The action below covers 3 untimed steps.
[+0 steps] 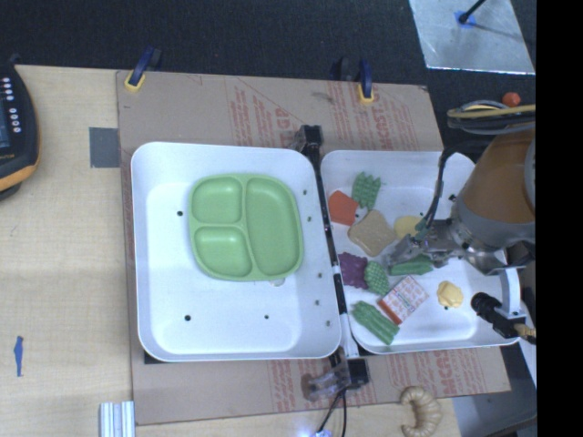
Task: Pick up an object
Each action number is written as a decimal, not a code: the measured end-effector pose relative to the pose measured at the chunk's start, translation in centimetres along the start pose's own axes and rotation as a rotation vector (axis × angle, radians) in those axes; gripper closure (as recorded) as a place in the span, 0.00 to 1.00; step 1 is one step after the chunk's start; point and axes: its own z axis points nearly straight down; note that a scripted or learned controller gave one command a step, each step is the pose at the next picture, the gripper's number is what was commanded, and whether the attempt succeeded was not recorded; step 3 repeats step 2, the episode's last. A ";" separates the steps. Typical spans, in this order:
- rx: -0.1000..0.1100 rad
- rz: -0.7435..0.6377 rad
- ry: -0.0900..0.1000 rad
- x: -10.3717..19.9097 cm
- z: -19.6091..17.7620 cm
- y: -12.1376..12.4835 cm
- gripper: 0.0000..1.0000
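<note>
We have the gripper [407, 251] low in the right bin [401, 164], reaching in from three o'clock, the grey arm [487, 235] with its orange band [499, 185] trailing off behind it. Whether it is open or closed on anything, we cannot tell; the tip is buried among the toys.

Right at the tip we see a dark green piece [412, 267], touching or just under the gripper, though we cannot say it is held. At ten o'clock from the gripper sits a tan bread-like block [371, 232], and just at twelve o'clock of the tip a yellow piece [407, 225] peeks out. Further toward eleven o'clock we find an orange piece [342, 208] and a green ridged toy [366, 189] near the bin's far wall.

At eight o'clock lies a purple cluster [352, 269] against the left wall, and at six o'clock a red-and-white packet [404, 298], with a green ridged strip [374, 321] beyond it at seven. At four o'clock rests a small yellow lump [449, 293].

Out at nine o'clock, in the left bin [164, 335], we see a green divided plate [246, 227] lying flat.
</note>
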 end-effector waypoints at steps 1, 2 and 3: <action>-0.005 -0.004 0.001 5.4 1.0 4.8 1.00; -0.013 -0.004 0.004 12.4 -9.7 6.9 1.00; -0.013 -0.004 0.004 12.4 -9.7 6.9 1.00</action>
